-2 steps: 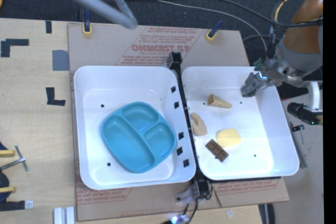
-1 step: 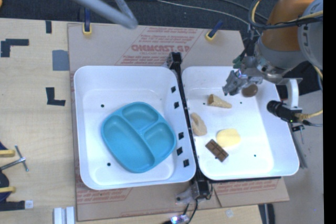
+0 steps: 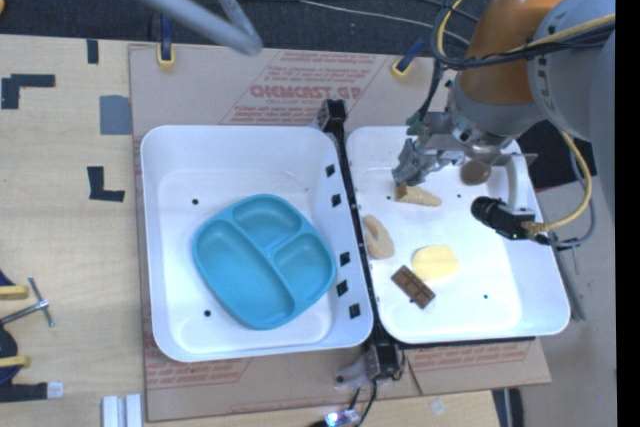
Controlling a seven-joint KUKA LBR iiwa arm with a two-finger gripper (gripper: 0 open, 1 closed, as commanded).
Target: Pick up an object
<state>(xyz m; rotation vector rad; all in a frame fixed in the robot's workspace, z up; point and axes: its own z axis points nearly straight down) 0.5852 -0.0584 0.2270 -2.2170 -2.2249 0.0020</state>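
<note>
The arm's orange band (image 3: 510, 10) rises nearest the lens, at two o'clock. Below it the gripper (image 3: 408, 177) sits low in the right bin (image 3: 540, 315), its tips touching or just above a pale wedge (image 3: 418, 197); whether the fingers are apart or pinched I cannot tell. Outward at six o'clock lie a tan lump (image 3: 377, 237), a yellow piece (image 3: 435, 263) and a brown bar (image 3: 412, 286). The left bin (image 3: 165, 215) holds a blue tray (image 3: 262, 260). Nothing looks lifted yet; grasping and raising remain
</note>
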